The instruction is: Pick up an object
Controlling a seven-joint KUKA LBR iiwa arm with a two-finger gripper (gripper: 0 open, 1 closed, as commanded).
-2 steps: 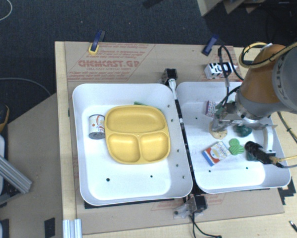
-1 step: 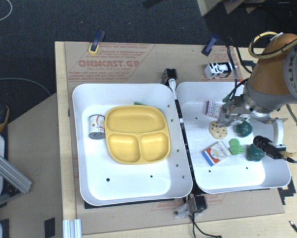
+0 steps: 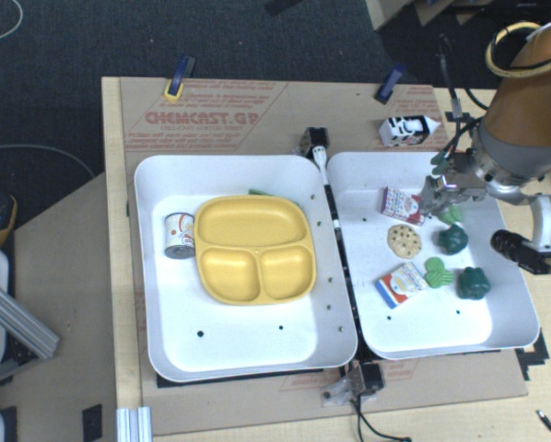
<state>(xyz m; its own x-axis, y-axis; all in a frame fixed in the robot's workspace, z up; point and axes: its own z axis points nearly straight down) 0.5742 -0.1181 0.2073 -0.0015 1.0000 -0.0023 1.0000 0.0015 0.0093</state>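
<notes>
A: Gripper (image 3: pixel 434 194) position?
B: Right of frame, low over the right bin (image 3: pixel 506 325), at the red-and-white packet (image 3: pixel 400 203). Cannot tell whether the fingers are apart or together.
A: Other right-bin contents?
B: Cookie (image 3: pixel 404 239) centre; small carton (image 3: pixel 398 285) below it; green pieces (image 3: pixel 453 239) to its right.
A: Left bin (image 3: pixel 165 339)?
B: Yellow divided plate (image 3: pixel 254 248) with a can (image 3: pixel 179 235) touching its left edge.

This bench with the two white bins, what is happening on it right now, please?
A grey robot arm reaches from the right over the right bin. Its gripper hangs low near a red and white packet; nothing is visibly held. The same bin holds a cookie, a second packet and green toys. The left bin holds a yellow tray with a small can beside it.
</notes>
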